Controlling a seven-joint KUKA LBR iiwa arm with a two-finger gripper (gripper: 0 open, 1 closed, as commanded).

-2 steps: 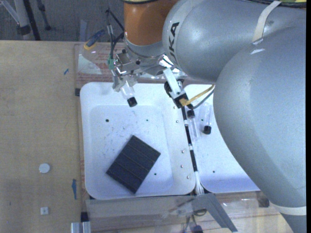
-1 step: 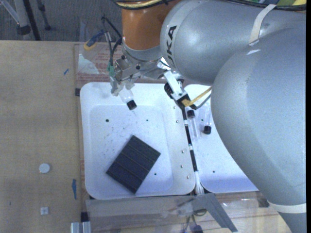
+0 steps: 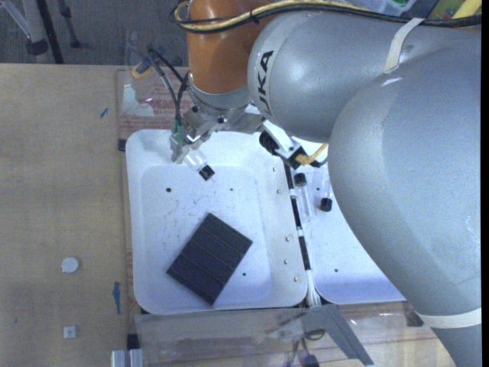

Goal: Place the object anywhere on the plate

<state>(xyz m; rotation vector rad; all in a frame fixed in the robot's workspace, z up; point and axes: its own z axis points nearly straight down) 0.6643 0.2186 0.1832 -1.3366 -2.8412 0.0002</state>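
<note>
Tan wooden surface (image 3: 53, 167) carries two shallow white bins side by side, the left bin (image 3: 145, 281) fully in sight, the right bin (image 3: 344, 274) largely covered by the arm.

Tool (image 3: 189, 155): positioned over the far left corner of the left bin, pointing down. Whether its fingers stand apart or together cannot be told at this resolution; nothing is seen clamped between them. A small dark tip sits at its lower end, just above the bin floor.

Task item: a dark slatted plate (image 3: 210, 257), flat, rectangular, with parallel ridges across its face, lies turned at a diagonal on the floor of the left bin, toward the near side. It is well apart from the tool, nearer the camera and slightly to the right of it. No other loose object is identifiable on it.

Bin floor: smooth white plastic, with fine dark specks scattered between tool and plate. A dark strip runs along the seam between the bins.

Arm (image 3: 397, 128): smooth grey casing, bulky, entering from the right and crossing over the right bin; the orange band (image 3: 218, 37) sits directly above the wrist, with cables looped around it.

A small pale disc (image 3: 69, 264) lies on the surface left of the bins.
</note>
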